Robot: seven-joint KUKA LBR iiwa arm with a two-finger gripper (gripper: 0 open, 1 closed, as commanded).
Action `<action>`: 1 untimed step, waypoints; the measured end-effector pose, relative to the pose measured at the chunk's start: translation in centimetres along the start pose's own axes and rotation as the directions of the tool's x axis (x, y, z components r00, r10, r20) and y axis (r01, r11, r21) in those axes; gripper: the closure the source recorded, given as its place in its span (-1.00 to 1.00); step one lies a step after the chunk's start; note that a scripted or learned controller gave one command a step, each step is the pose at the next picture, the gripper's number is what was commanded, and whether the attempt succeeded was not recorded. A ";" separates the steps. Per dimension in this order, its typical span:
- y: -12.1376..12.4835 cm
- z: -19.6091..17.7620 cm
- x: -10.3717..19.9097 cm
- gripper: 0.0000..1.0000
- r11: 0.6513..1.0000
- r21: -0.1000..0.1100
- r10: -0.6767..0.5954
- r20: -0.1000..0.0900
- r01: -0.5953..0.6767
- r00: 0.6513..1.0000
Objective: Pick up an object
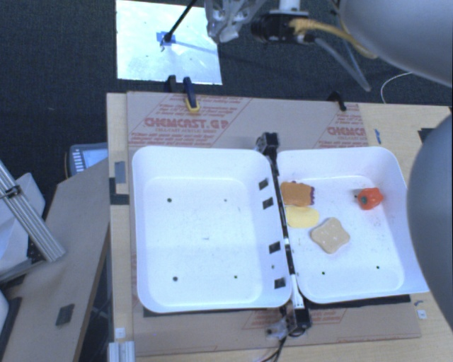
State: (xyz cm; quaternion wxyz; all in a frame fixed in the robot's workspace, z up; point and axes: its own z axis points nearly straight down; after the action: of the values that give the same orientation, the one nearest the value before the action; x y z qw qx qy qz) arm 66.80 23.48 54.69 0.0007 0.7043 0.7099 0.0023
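Two shallow white plastic bins sat side by side on a tabletop (439,120) covered by a brown cardboard sheet printed with red lettering (233,117). The left bin (145,233) and the right bin (386,279) met along a central seam held by small dark clips (272,226).

In the right bin lay four small items. An orange, roughly square piece with a purple edge (297,194) rested near the seam toward the far side. Touching its near edge was a flat pale yellow oval piece (302,217). Just beside that, closer to the camera, lay a tan slice shaped like toast (330,235). Well apart from these, toward the right wall, sat a small red-orange rounded object with a dark end (368,199).

The grey arm (432,205) bulked along the right edge and across the top right corner, blurred and close to the lens. The gripper (228,21) hung at the top edge, beyond the bins and over the dark floor; whether its fingers were wide or narrow could not be told, and nothing was seen between them.

A yellow-handled clamp (191,99) gripped the cardboard's far edge.
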 end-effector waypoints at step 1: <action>-0.2 22.5 -7.0 1.00 1.000 0.018 0.012 0.007 -0.012 1.000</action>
State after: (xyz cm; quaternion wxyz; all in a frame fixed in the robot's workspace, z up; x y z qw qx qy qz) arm 66.72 16.50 32.14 -0.0034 0.7085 0.7056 -0.0067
